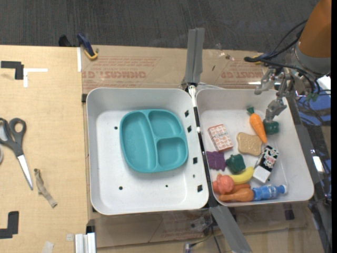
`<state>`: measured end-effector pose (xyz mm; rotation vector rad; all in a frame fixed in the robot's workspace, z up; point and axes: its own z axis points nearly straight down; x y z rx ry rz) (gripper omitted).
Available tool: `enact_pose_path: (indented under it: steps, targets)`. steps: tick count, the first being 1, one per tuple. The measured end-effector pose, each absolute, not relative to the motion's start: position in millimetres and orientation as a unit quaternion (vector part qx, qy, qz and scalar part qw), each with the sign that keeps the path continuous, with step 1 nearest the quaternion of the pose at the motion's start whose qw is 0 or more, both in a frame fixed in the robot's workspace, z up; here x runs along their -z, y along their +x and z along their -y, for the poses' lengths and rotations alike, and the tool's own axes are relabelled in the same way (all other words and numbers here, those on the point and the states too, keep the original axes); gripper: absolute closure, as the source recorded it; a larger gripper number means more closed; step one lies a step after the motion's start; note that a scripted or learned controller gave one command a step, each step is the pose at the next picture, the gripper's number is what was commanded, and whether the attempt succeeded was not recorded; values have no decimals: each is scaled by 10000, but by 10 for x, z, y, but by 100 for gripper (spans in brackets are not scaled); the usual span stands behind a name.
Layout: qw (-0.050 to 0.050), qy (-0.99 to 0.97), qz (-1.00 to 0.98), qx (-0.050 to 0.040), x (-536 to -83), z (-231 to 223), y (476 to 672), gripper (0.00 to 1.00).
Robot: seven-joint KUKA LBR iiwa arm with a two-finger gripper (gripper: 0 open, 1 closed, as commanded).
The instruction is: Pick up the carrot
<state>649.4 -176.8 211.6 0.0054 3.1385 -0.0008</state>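
**Pincer beside the carrot, nothing gripped**

The right-hand bin (pixel 303 157) holds the clutter. The arm (pixel 316 30) reaches in from the right and its pincer (pixel 274 112) hangs open over the bin's upper part, with nothing between the fingers.

The carrot (pixel 257 126) lies just to the pincer's left and a little lower, green top toward the far wall, apart from the toast slice (pixel 249 144) below it. A good grasp probably means centring over the orange body and closing across its narrow width, clear of the green block (pixel 271 126) directly beneath the pincer.

The carrot is small, tapered and smooth-looking, so it is likely to slip.
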Motion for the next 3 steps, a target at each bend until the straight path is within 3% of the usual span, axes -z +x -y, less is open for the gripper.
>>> enact_pose_path:
  steps: [1,2,3]
  targets:
    - [15,-170,-9999,3,-1022,1804,6478,0]
    - [53,-187,-9998,12,-1142,1793,6503,100]
    - [18,-821,-9966,3,-1051,2172,5918,100]
